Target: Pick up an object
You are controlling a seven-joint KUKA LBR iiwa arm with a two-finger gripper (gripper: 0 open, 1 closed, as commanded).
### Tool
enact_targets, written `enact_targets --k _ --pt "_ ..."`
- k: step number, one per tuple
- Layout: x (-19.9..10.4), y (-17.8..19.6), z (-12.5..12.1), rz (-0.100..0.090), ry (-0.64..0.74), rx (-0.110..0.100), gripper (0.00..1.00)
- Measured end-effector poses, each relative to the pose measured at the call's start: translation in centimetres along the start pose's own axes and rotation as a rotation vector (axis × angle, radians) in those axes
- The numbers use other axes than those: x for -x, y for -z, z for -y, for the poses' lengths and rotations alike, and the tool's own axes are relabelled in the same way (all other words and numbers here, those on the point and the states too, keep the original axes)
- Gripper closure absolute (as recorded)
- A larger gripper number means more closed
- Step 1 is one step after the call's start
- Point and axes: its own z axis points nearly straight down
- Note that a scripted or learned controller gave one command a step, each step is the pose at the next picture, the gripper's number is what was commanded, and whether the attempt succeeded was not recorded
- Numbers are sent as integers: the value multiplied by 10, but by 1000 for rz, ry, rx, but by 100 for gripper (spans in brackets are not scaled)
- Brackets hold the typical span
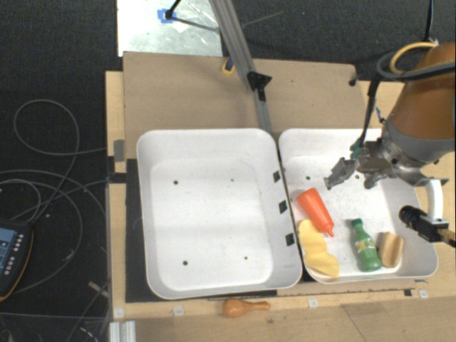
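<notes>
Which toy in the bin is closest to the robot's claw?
The orange carrot-shaped toy. It lies just below the gripper; the yellow banana, green bottle and tan piece sit farther down.

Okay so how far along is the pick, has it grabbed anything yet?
Nothing looks picked yet. The gripper hangs above the right bin with nothing between its fingers. The orange bottle, yellow item, green bottle and tan piece all lie on the bin floor. In hand: the approach, the gripper being up and to the right of the orange bottle. Left: descend, close on one object, lift.

Matt white plastic bins (206, 148), glossy plastic green bottle (365, 246), bare wooden bench (185, 91).
</notes>
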Motion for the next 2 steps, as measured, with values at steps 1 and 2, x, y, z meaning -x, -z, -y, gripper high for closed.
enact_targets --k 1,2 --pt "-7 -45 2 0 1 -1 0" --pt "-3 -107 4 0 -1 -3 0"
